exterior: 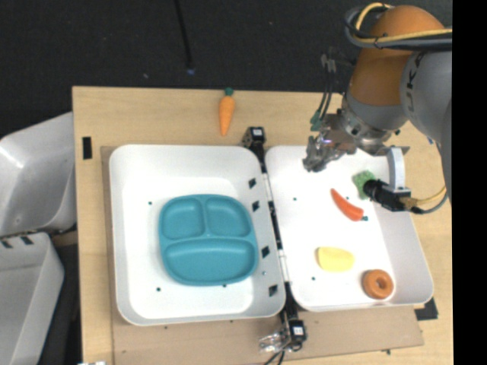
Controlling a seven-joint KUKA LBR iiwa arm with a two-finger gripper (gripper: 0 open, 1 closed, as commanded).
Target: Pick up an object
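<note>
Gripper [317, 160] hovers over the right bin [304, 265], far-left area, jaw state unclear (cannot tell). Nothing lifted yet: red pepper [347, 204], yellow piece [335, 259] and donut [377, 284] lie on the bin floor. Descent, grasp and lift remain.

You see the pincer [318, 160] over the right bin's [403, 280] far-left corner; a red chili [347, 204], yellow piece [335, 259] and doughnut [377, 284] lie nearer you; a teal plate [207, 239] fills the left bin [129, 280].
</note>
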